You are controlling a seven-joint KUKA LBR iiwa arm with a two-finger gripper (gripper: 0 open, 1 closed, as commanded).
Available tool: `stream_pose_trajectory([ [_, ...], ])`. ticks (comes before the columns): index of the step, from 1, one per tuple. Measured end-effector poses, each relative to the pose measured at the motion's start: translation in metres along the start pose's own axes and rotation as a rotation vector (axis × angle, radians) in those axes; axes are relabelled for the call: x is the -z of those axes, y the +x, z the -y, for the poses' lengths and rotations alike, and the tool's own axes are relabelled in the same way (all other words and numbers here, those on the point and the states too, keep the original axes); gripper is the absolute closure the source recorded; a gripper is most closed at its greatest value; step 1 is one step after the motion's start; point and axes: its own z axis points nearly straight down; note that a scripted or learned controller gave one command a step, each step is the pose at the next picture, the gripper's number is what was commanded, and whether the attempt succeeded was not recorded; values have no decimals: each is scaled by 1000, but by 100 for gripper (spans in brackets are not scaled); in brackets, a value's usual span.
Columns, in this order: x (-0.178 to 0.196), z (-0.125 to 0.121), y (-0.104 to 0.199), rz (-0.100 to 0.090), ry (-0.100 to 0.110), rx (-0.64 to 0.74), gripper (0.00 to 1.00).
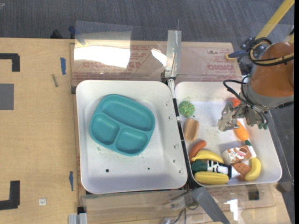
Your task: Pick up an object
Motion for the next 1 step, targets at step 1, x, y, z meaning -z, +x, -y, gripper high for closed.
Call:
stream_pose_trajectory([
  [1, -1, 0, 0, -2, -1, 0, 0],
])
